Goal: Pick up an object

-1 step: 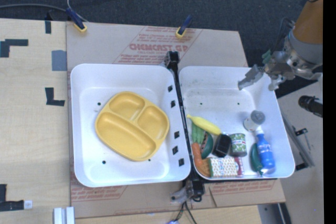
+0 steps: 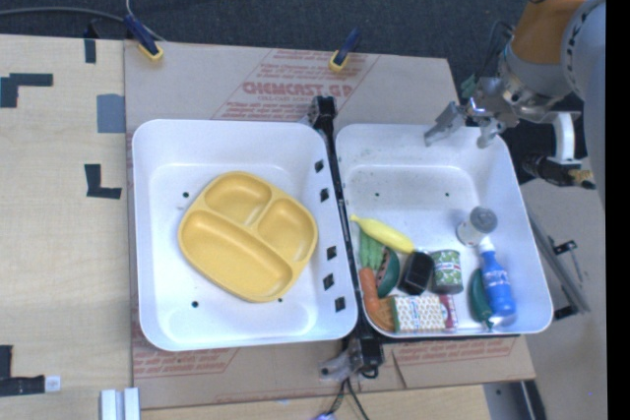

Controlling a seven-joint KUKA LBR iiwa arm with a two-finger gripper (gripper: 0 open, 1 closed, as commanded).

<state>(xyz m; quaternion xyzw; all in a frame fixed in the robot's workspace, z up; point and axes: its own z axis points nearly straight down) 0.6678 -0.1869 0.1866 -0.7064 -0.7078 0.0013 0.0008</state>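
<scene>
The tool (image 2: pixel 461 125) hangs with its fingers spread wide and holding nothing over the right bin (image 2: pixel 522 202)'s far rim; the bottle (image 2: pixel 495 284), lying nearly along twelve-to-six, waits near the front, at about six o'clock.

Camera arrangement: single fixed overhead view.
The camera looks down at a slant from moderate height on the worktop (image 2: pixel 59 211), framing both white bins, left bin (image 2: pixel 157 241) and right bin (image 2: pixel 522 241); the arm (image 2: pixel 551 25) enters at right.
</scene>
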